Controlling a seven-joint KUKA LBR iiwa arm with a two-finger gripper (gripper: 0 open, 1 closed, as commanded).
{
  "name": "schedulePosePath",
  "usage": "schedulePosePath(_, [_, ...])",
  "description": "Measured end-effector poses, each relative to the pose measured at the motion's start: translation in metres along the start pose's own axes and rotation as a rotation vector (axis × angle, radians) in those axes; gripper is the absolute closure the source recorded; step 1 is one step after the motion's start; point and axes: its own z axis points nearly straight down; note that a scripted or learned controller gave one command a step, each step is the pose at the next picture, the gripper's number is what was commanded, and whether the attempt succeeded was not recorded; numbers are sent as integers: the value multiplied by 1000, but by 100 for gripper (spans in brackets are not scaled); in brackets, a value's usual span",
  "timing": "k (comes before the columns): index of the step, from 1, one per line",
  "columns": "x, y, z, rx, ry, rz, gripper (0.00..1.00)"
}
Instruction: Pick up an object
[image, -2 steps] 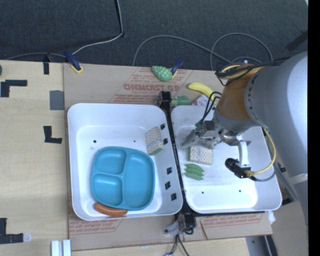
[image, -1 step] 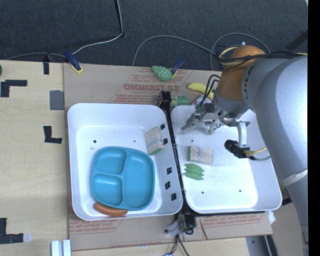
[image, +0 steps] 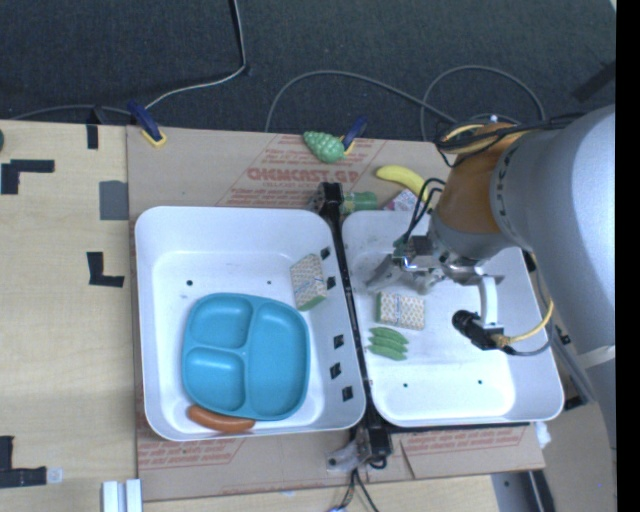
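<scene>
My gripper (image: 400, 281) is low in the right bin (image: 500, 390), near its upper left part. Its fingers stand open, one (image: 379, 275) slanting toward the bin's left wall, and nothing is between them. A small cream checkered pad (image: 402, 311) lies flat just below the fingertips. A green pea pod (image: 388, 343) lies a little further toward the front. In the left bin (image: 165, 250) a blue divided plate (image: 245, 355) rests, with an orange sausage (image: 220, 420) at its front edge and a cream-and-green block (image: 310, 279) by the right wall.
The grey arm with its orange band (image: 470, 195) covers the right bin's upper right. A black cable connector (image: 478, 330) hangs over the bin's middle. Behind the bins lie a banana (image: 400, 178) and a green toy (image: 325, 146) on the cardboard.
</scene>
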Motion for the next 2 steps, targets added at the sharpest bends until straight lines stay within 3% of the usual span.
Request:
schedulePosePath(1, [-3, 56, 1, 0, 0, -1, 0])
schedulePosePath(2, [2, 45, 1, 1, -1, 0, 0])
